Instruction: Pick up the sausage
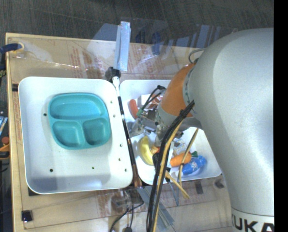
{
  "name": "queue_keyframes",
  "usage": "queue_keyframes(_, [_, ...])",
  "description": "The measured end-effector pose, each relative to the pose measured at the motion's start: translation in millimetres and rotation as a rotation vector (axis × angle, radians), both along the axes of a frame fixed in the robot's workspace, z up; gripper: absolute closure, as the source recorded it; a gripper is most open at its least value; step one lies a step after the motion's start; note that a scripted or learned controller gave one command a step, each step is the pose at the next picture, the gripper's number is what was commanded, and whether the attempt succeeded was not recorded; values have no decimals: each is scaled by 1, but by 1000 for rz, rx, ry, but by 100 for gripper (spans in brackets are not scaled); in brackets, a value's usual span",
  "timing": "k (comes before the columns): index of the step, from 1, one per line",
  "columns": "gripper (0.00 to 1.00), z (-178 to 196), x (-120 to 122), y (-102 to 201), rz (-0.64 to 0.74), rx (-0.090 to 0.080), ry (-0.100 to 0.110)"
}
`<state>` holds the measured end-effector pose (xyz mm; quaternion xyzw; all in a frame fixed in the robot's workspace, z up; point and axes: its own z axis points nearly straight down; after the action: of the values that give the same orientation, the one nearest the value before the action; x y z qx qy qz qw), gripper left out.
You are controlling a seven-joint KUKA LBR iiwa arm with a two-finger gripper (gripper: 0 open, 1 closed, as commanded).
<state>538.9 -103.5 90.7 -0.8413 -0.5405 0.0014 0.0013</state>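
A reddish-orange sausage (133,107) lies in the right bin (134,88) near its left wall, partly covered by the gripper hardware. My gripper (140,121) is down inside the right bin, just to the right of and below the sausage. The big grey arm and its orange band (175,98) cover most of that bin.
The left bin (32,144) holds a teal three-compartment tray (80,119). In the right bin lie a yellow banana-like toy (146,150), an orange carrot-like piece (181,159) and a blue item (194,165). Black cables (159,178) hang over the bin's front edge.
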Motion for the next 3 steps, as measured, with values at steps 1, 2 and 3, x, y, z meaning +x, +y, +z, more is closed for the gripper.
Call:
queue_keyframes(1, [0, 101, 93, 21, -38, 1, 1])
queue_keyframes(2, [0, 68, 74, -44, -44, 2, 4])
queue_keyframes(3, [0, -1, 23, -69, 50, 2, 4])
